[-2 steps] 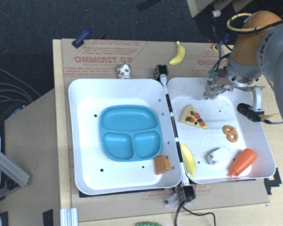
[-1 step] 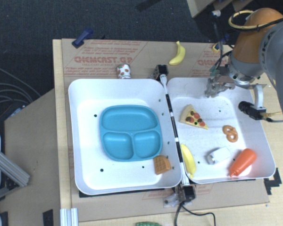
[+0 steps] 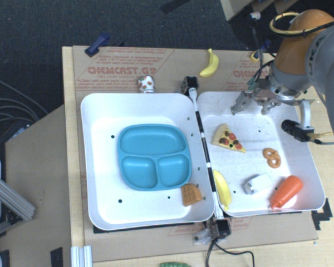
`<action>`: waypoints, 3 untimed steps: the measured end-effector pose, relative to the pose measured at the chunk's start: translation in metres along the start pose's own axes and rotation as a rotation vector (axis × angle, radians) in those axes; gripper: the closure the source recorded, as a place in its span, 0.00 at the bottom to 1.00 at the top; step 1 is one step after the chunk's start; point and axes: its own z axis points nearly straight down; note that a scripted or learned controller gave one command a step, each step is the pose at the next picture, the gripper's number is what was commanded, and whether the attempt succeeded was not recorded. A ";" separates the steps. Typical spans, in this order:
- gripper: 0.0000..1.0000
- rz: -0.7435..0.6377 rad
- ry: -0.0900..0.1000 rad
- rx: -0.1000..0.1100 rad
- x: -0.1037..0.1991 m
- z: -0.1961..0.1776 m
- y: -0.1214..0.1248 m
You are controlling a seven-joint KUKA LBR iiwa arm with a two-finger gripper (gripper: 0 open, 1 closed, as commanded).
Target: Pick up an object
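Camera view: the gripper (image 3: 250,105) is hovering over the far part of the right bin (image 3: 300,203), fingers spread apart and gripping nothing. Nearest to it, a pizza slice (image 3: 228,138) is lying flat toward the bin's left side. A pretzel (image 3: 271,157) is sitting to the right of the slice, apart from it. Along the near edge, a white cup (image 3: 258,183) is lying just beside an orange carrot (image 3: 285,191), and a yellow banana (image 3: 222,188) is resting against the bin's left wall. In the left bin (image 3: 94,149), a blue divided plate (image 3: 153,156) is occupying the middle, with a cracker (image 3: 191,194) at its near right corner. A second banana (image 3: 209,64) is lying on the bench (image 3: 156,65) beyond the bins.
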 end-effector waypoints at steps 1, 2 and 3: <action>0.00 -0.001 0.003 0.007 0.024 0.031 -0.002; 1.00 0.000 0.002 0.006 0.024 0.021 -0.002; 0.00 0.000 0.002 0.006 0.024 0.021 -0.002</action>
